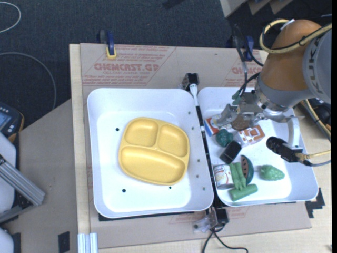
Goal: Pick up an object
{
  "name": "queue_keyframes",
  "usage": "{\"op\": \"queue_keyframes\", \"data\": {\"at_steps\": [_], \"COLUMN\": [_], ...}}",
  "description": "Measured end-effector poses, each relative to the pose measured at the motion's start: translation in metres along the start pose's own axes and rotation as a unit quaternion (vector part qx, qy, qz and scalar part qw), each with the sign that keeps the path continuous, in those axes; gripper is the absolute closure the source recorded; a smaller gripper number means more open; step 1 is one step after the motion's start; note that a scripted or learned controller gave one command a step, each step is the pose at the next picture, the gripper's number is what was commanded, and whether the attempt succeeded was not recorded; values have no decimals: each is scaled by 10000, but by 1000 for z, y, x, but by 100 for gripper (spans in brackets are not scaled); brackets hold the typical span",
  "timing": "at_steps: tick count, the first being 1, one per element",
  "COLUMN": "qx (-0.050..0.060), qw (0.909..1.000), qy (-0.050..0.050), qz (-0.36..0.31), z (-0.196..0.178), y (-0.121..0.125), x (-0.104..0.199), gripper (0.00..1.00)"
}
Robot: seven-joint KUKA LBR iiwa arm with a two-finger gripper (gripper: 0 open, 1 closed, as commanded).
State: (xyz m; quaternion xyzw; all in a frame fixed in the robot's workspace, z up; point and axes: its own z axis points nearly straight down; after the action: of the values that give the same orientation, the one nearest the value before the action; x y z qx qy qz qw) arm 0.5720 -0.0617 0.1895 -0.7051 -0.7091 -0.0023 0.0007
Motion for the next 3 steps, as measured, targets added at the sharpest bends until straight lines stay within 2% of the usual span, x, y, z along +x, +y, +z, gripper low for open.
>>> {"op": "queue_keyframes", "data": {"at_steps": [1, 2, 3], "qx": [10, -33, 39], "qw": [10000, 10000, 10000], "qy": [-17, -14, -4], "qz": [26, -1, -13], "z": [-6, -86, -75], "y": [0, -19, -62], "x": [-4, 40, 114], "gripper": [100, 100, 100]}}
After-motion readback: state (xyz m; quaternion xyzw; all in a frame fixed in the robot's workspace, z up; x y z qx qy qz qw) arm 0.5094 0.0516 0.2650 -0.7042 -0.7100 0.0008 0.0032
